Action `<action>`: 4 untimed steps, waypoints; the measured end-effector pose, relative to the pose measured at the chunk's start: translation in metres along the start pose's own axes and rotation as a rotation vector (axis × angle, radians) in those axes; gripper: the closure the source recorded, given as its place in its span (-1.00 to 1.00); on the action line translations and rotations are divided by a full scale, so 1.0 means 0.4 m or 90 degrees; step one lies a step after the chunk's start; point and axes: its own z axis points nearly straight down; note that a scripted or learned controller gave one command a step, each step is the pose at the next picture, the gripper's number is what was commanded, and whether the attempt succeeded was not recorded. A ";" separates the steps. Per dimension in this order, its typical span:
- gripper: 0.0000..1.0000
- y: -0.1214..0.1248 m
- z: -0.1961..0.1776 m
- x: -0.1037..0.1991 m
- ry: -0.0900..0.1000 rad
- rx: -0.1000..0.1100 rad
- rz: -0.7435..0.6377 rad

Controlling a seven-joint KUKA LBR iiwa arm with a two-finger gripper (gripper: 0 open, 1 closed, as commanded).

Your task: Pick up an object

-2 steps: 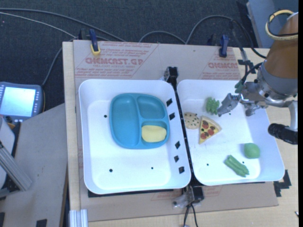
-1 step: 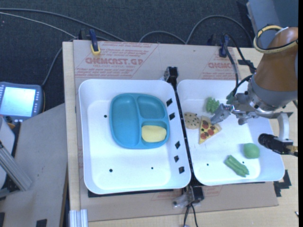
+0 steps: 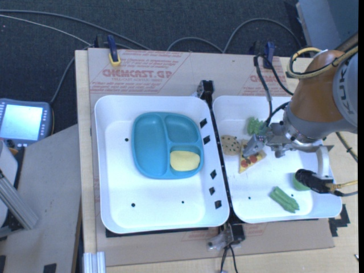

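The arm reaches in from the right of the frame and sets the claw low over the right bin, right at the pizza slice, so that looks like the piece chosen for pickup. The claw's tip overlaps the slice's upper end, but whether the toy is actually gripped, or how wide the claw stands, I cannot tell at this angle. The slice is a small wedge, yellow with red spots, lying flat near the bin's left-centre. Just left of it lies a speckled brown cookie, a leafy green piece above, a green pod toward the lower right. The left bin holds a blue divided plate with a yellow lump in its lower right compartment.
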 end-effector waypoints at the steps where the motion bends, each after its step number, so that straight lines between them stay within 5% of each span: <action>1: -1.00 -0.003 0.107 0.008 0.000 -0.001 0.000; 2: 1.00 0.001 0.073 0.007 0.000 -0.005 0.000; 4: 1.00 -0.010 -0.179 -0.010 -0.002 -0.009 -0.001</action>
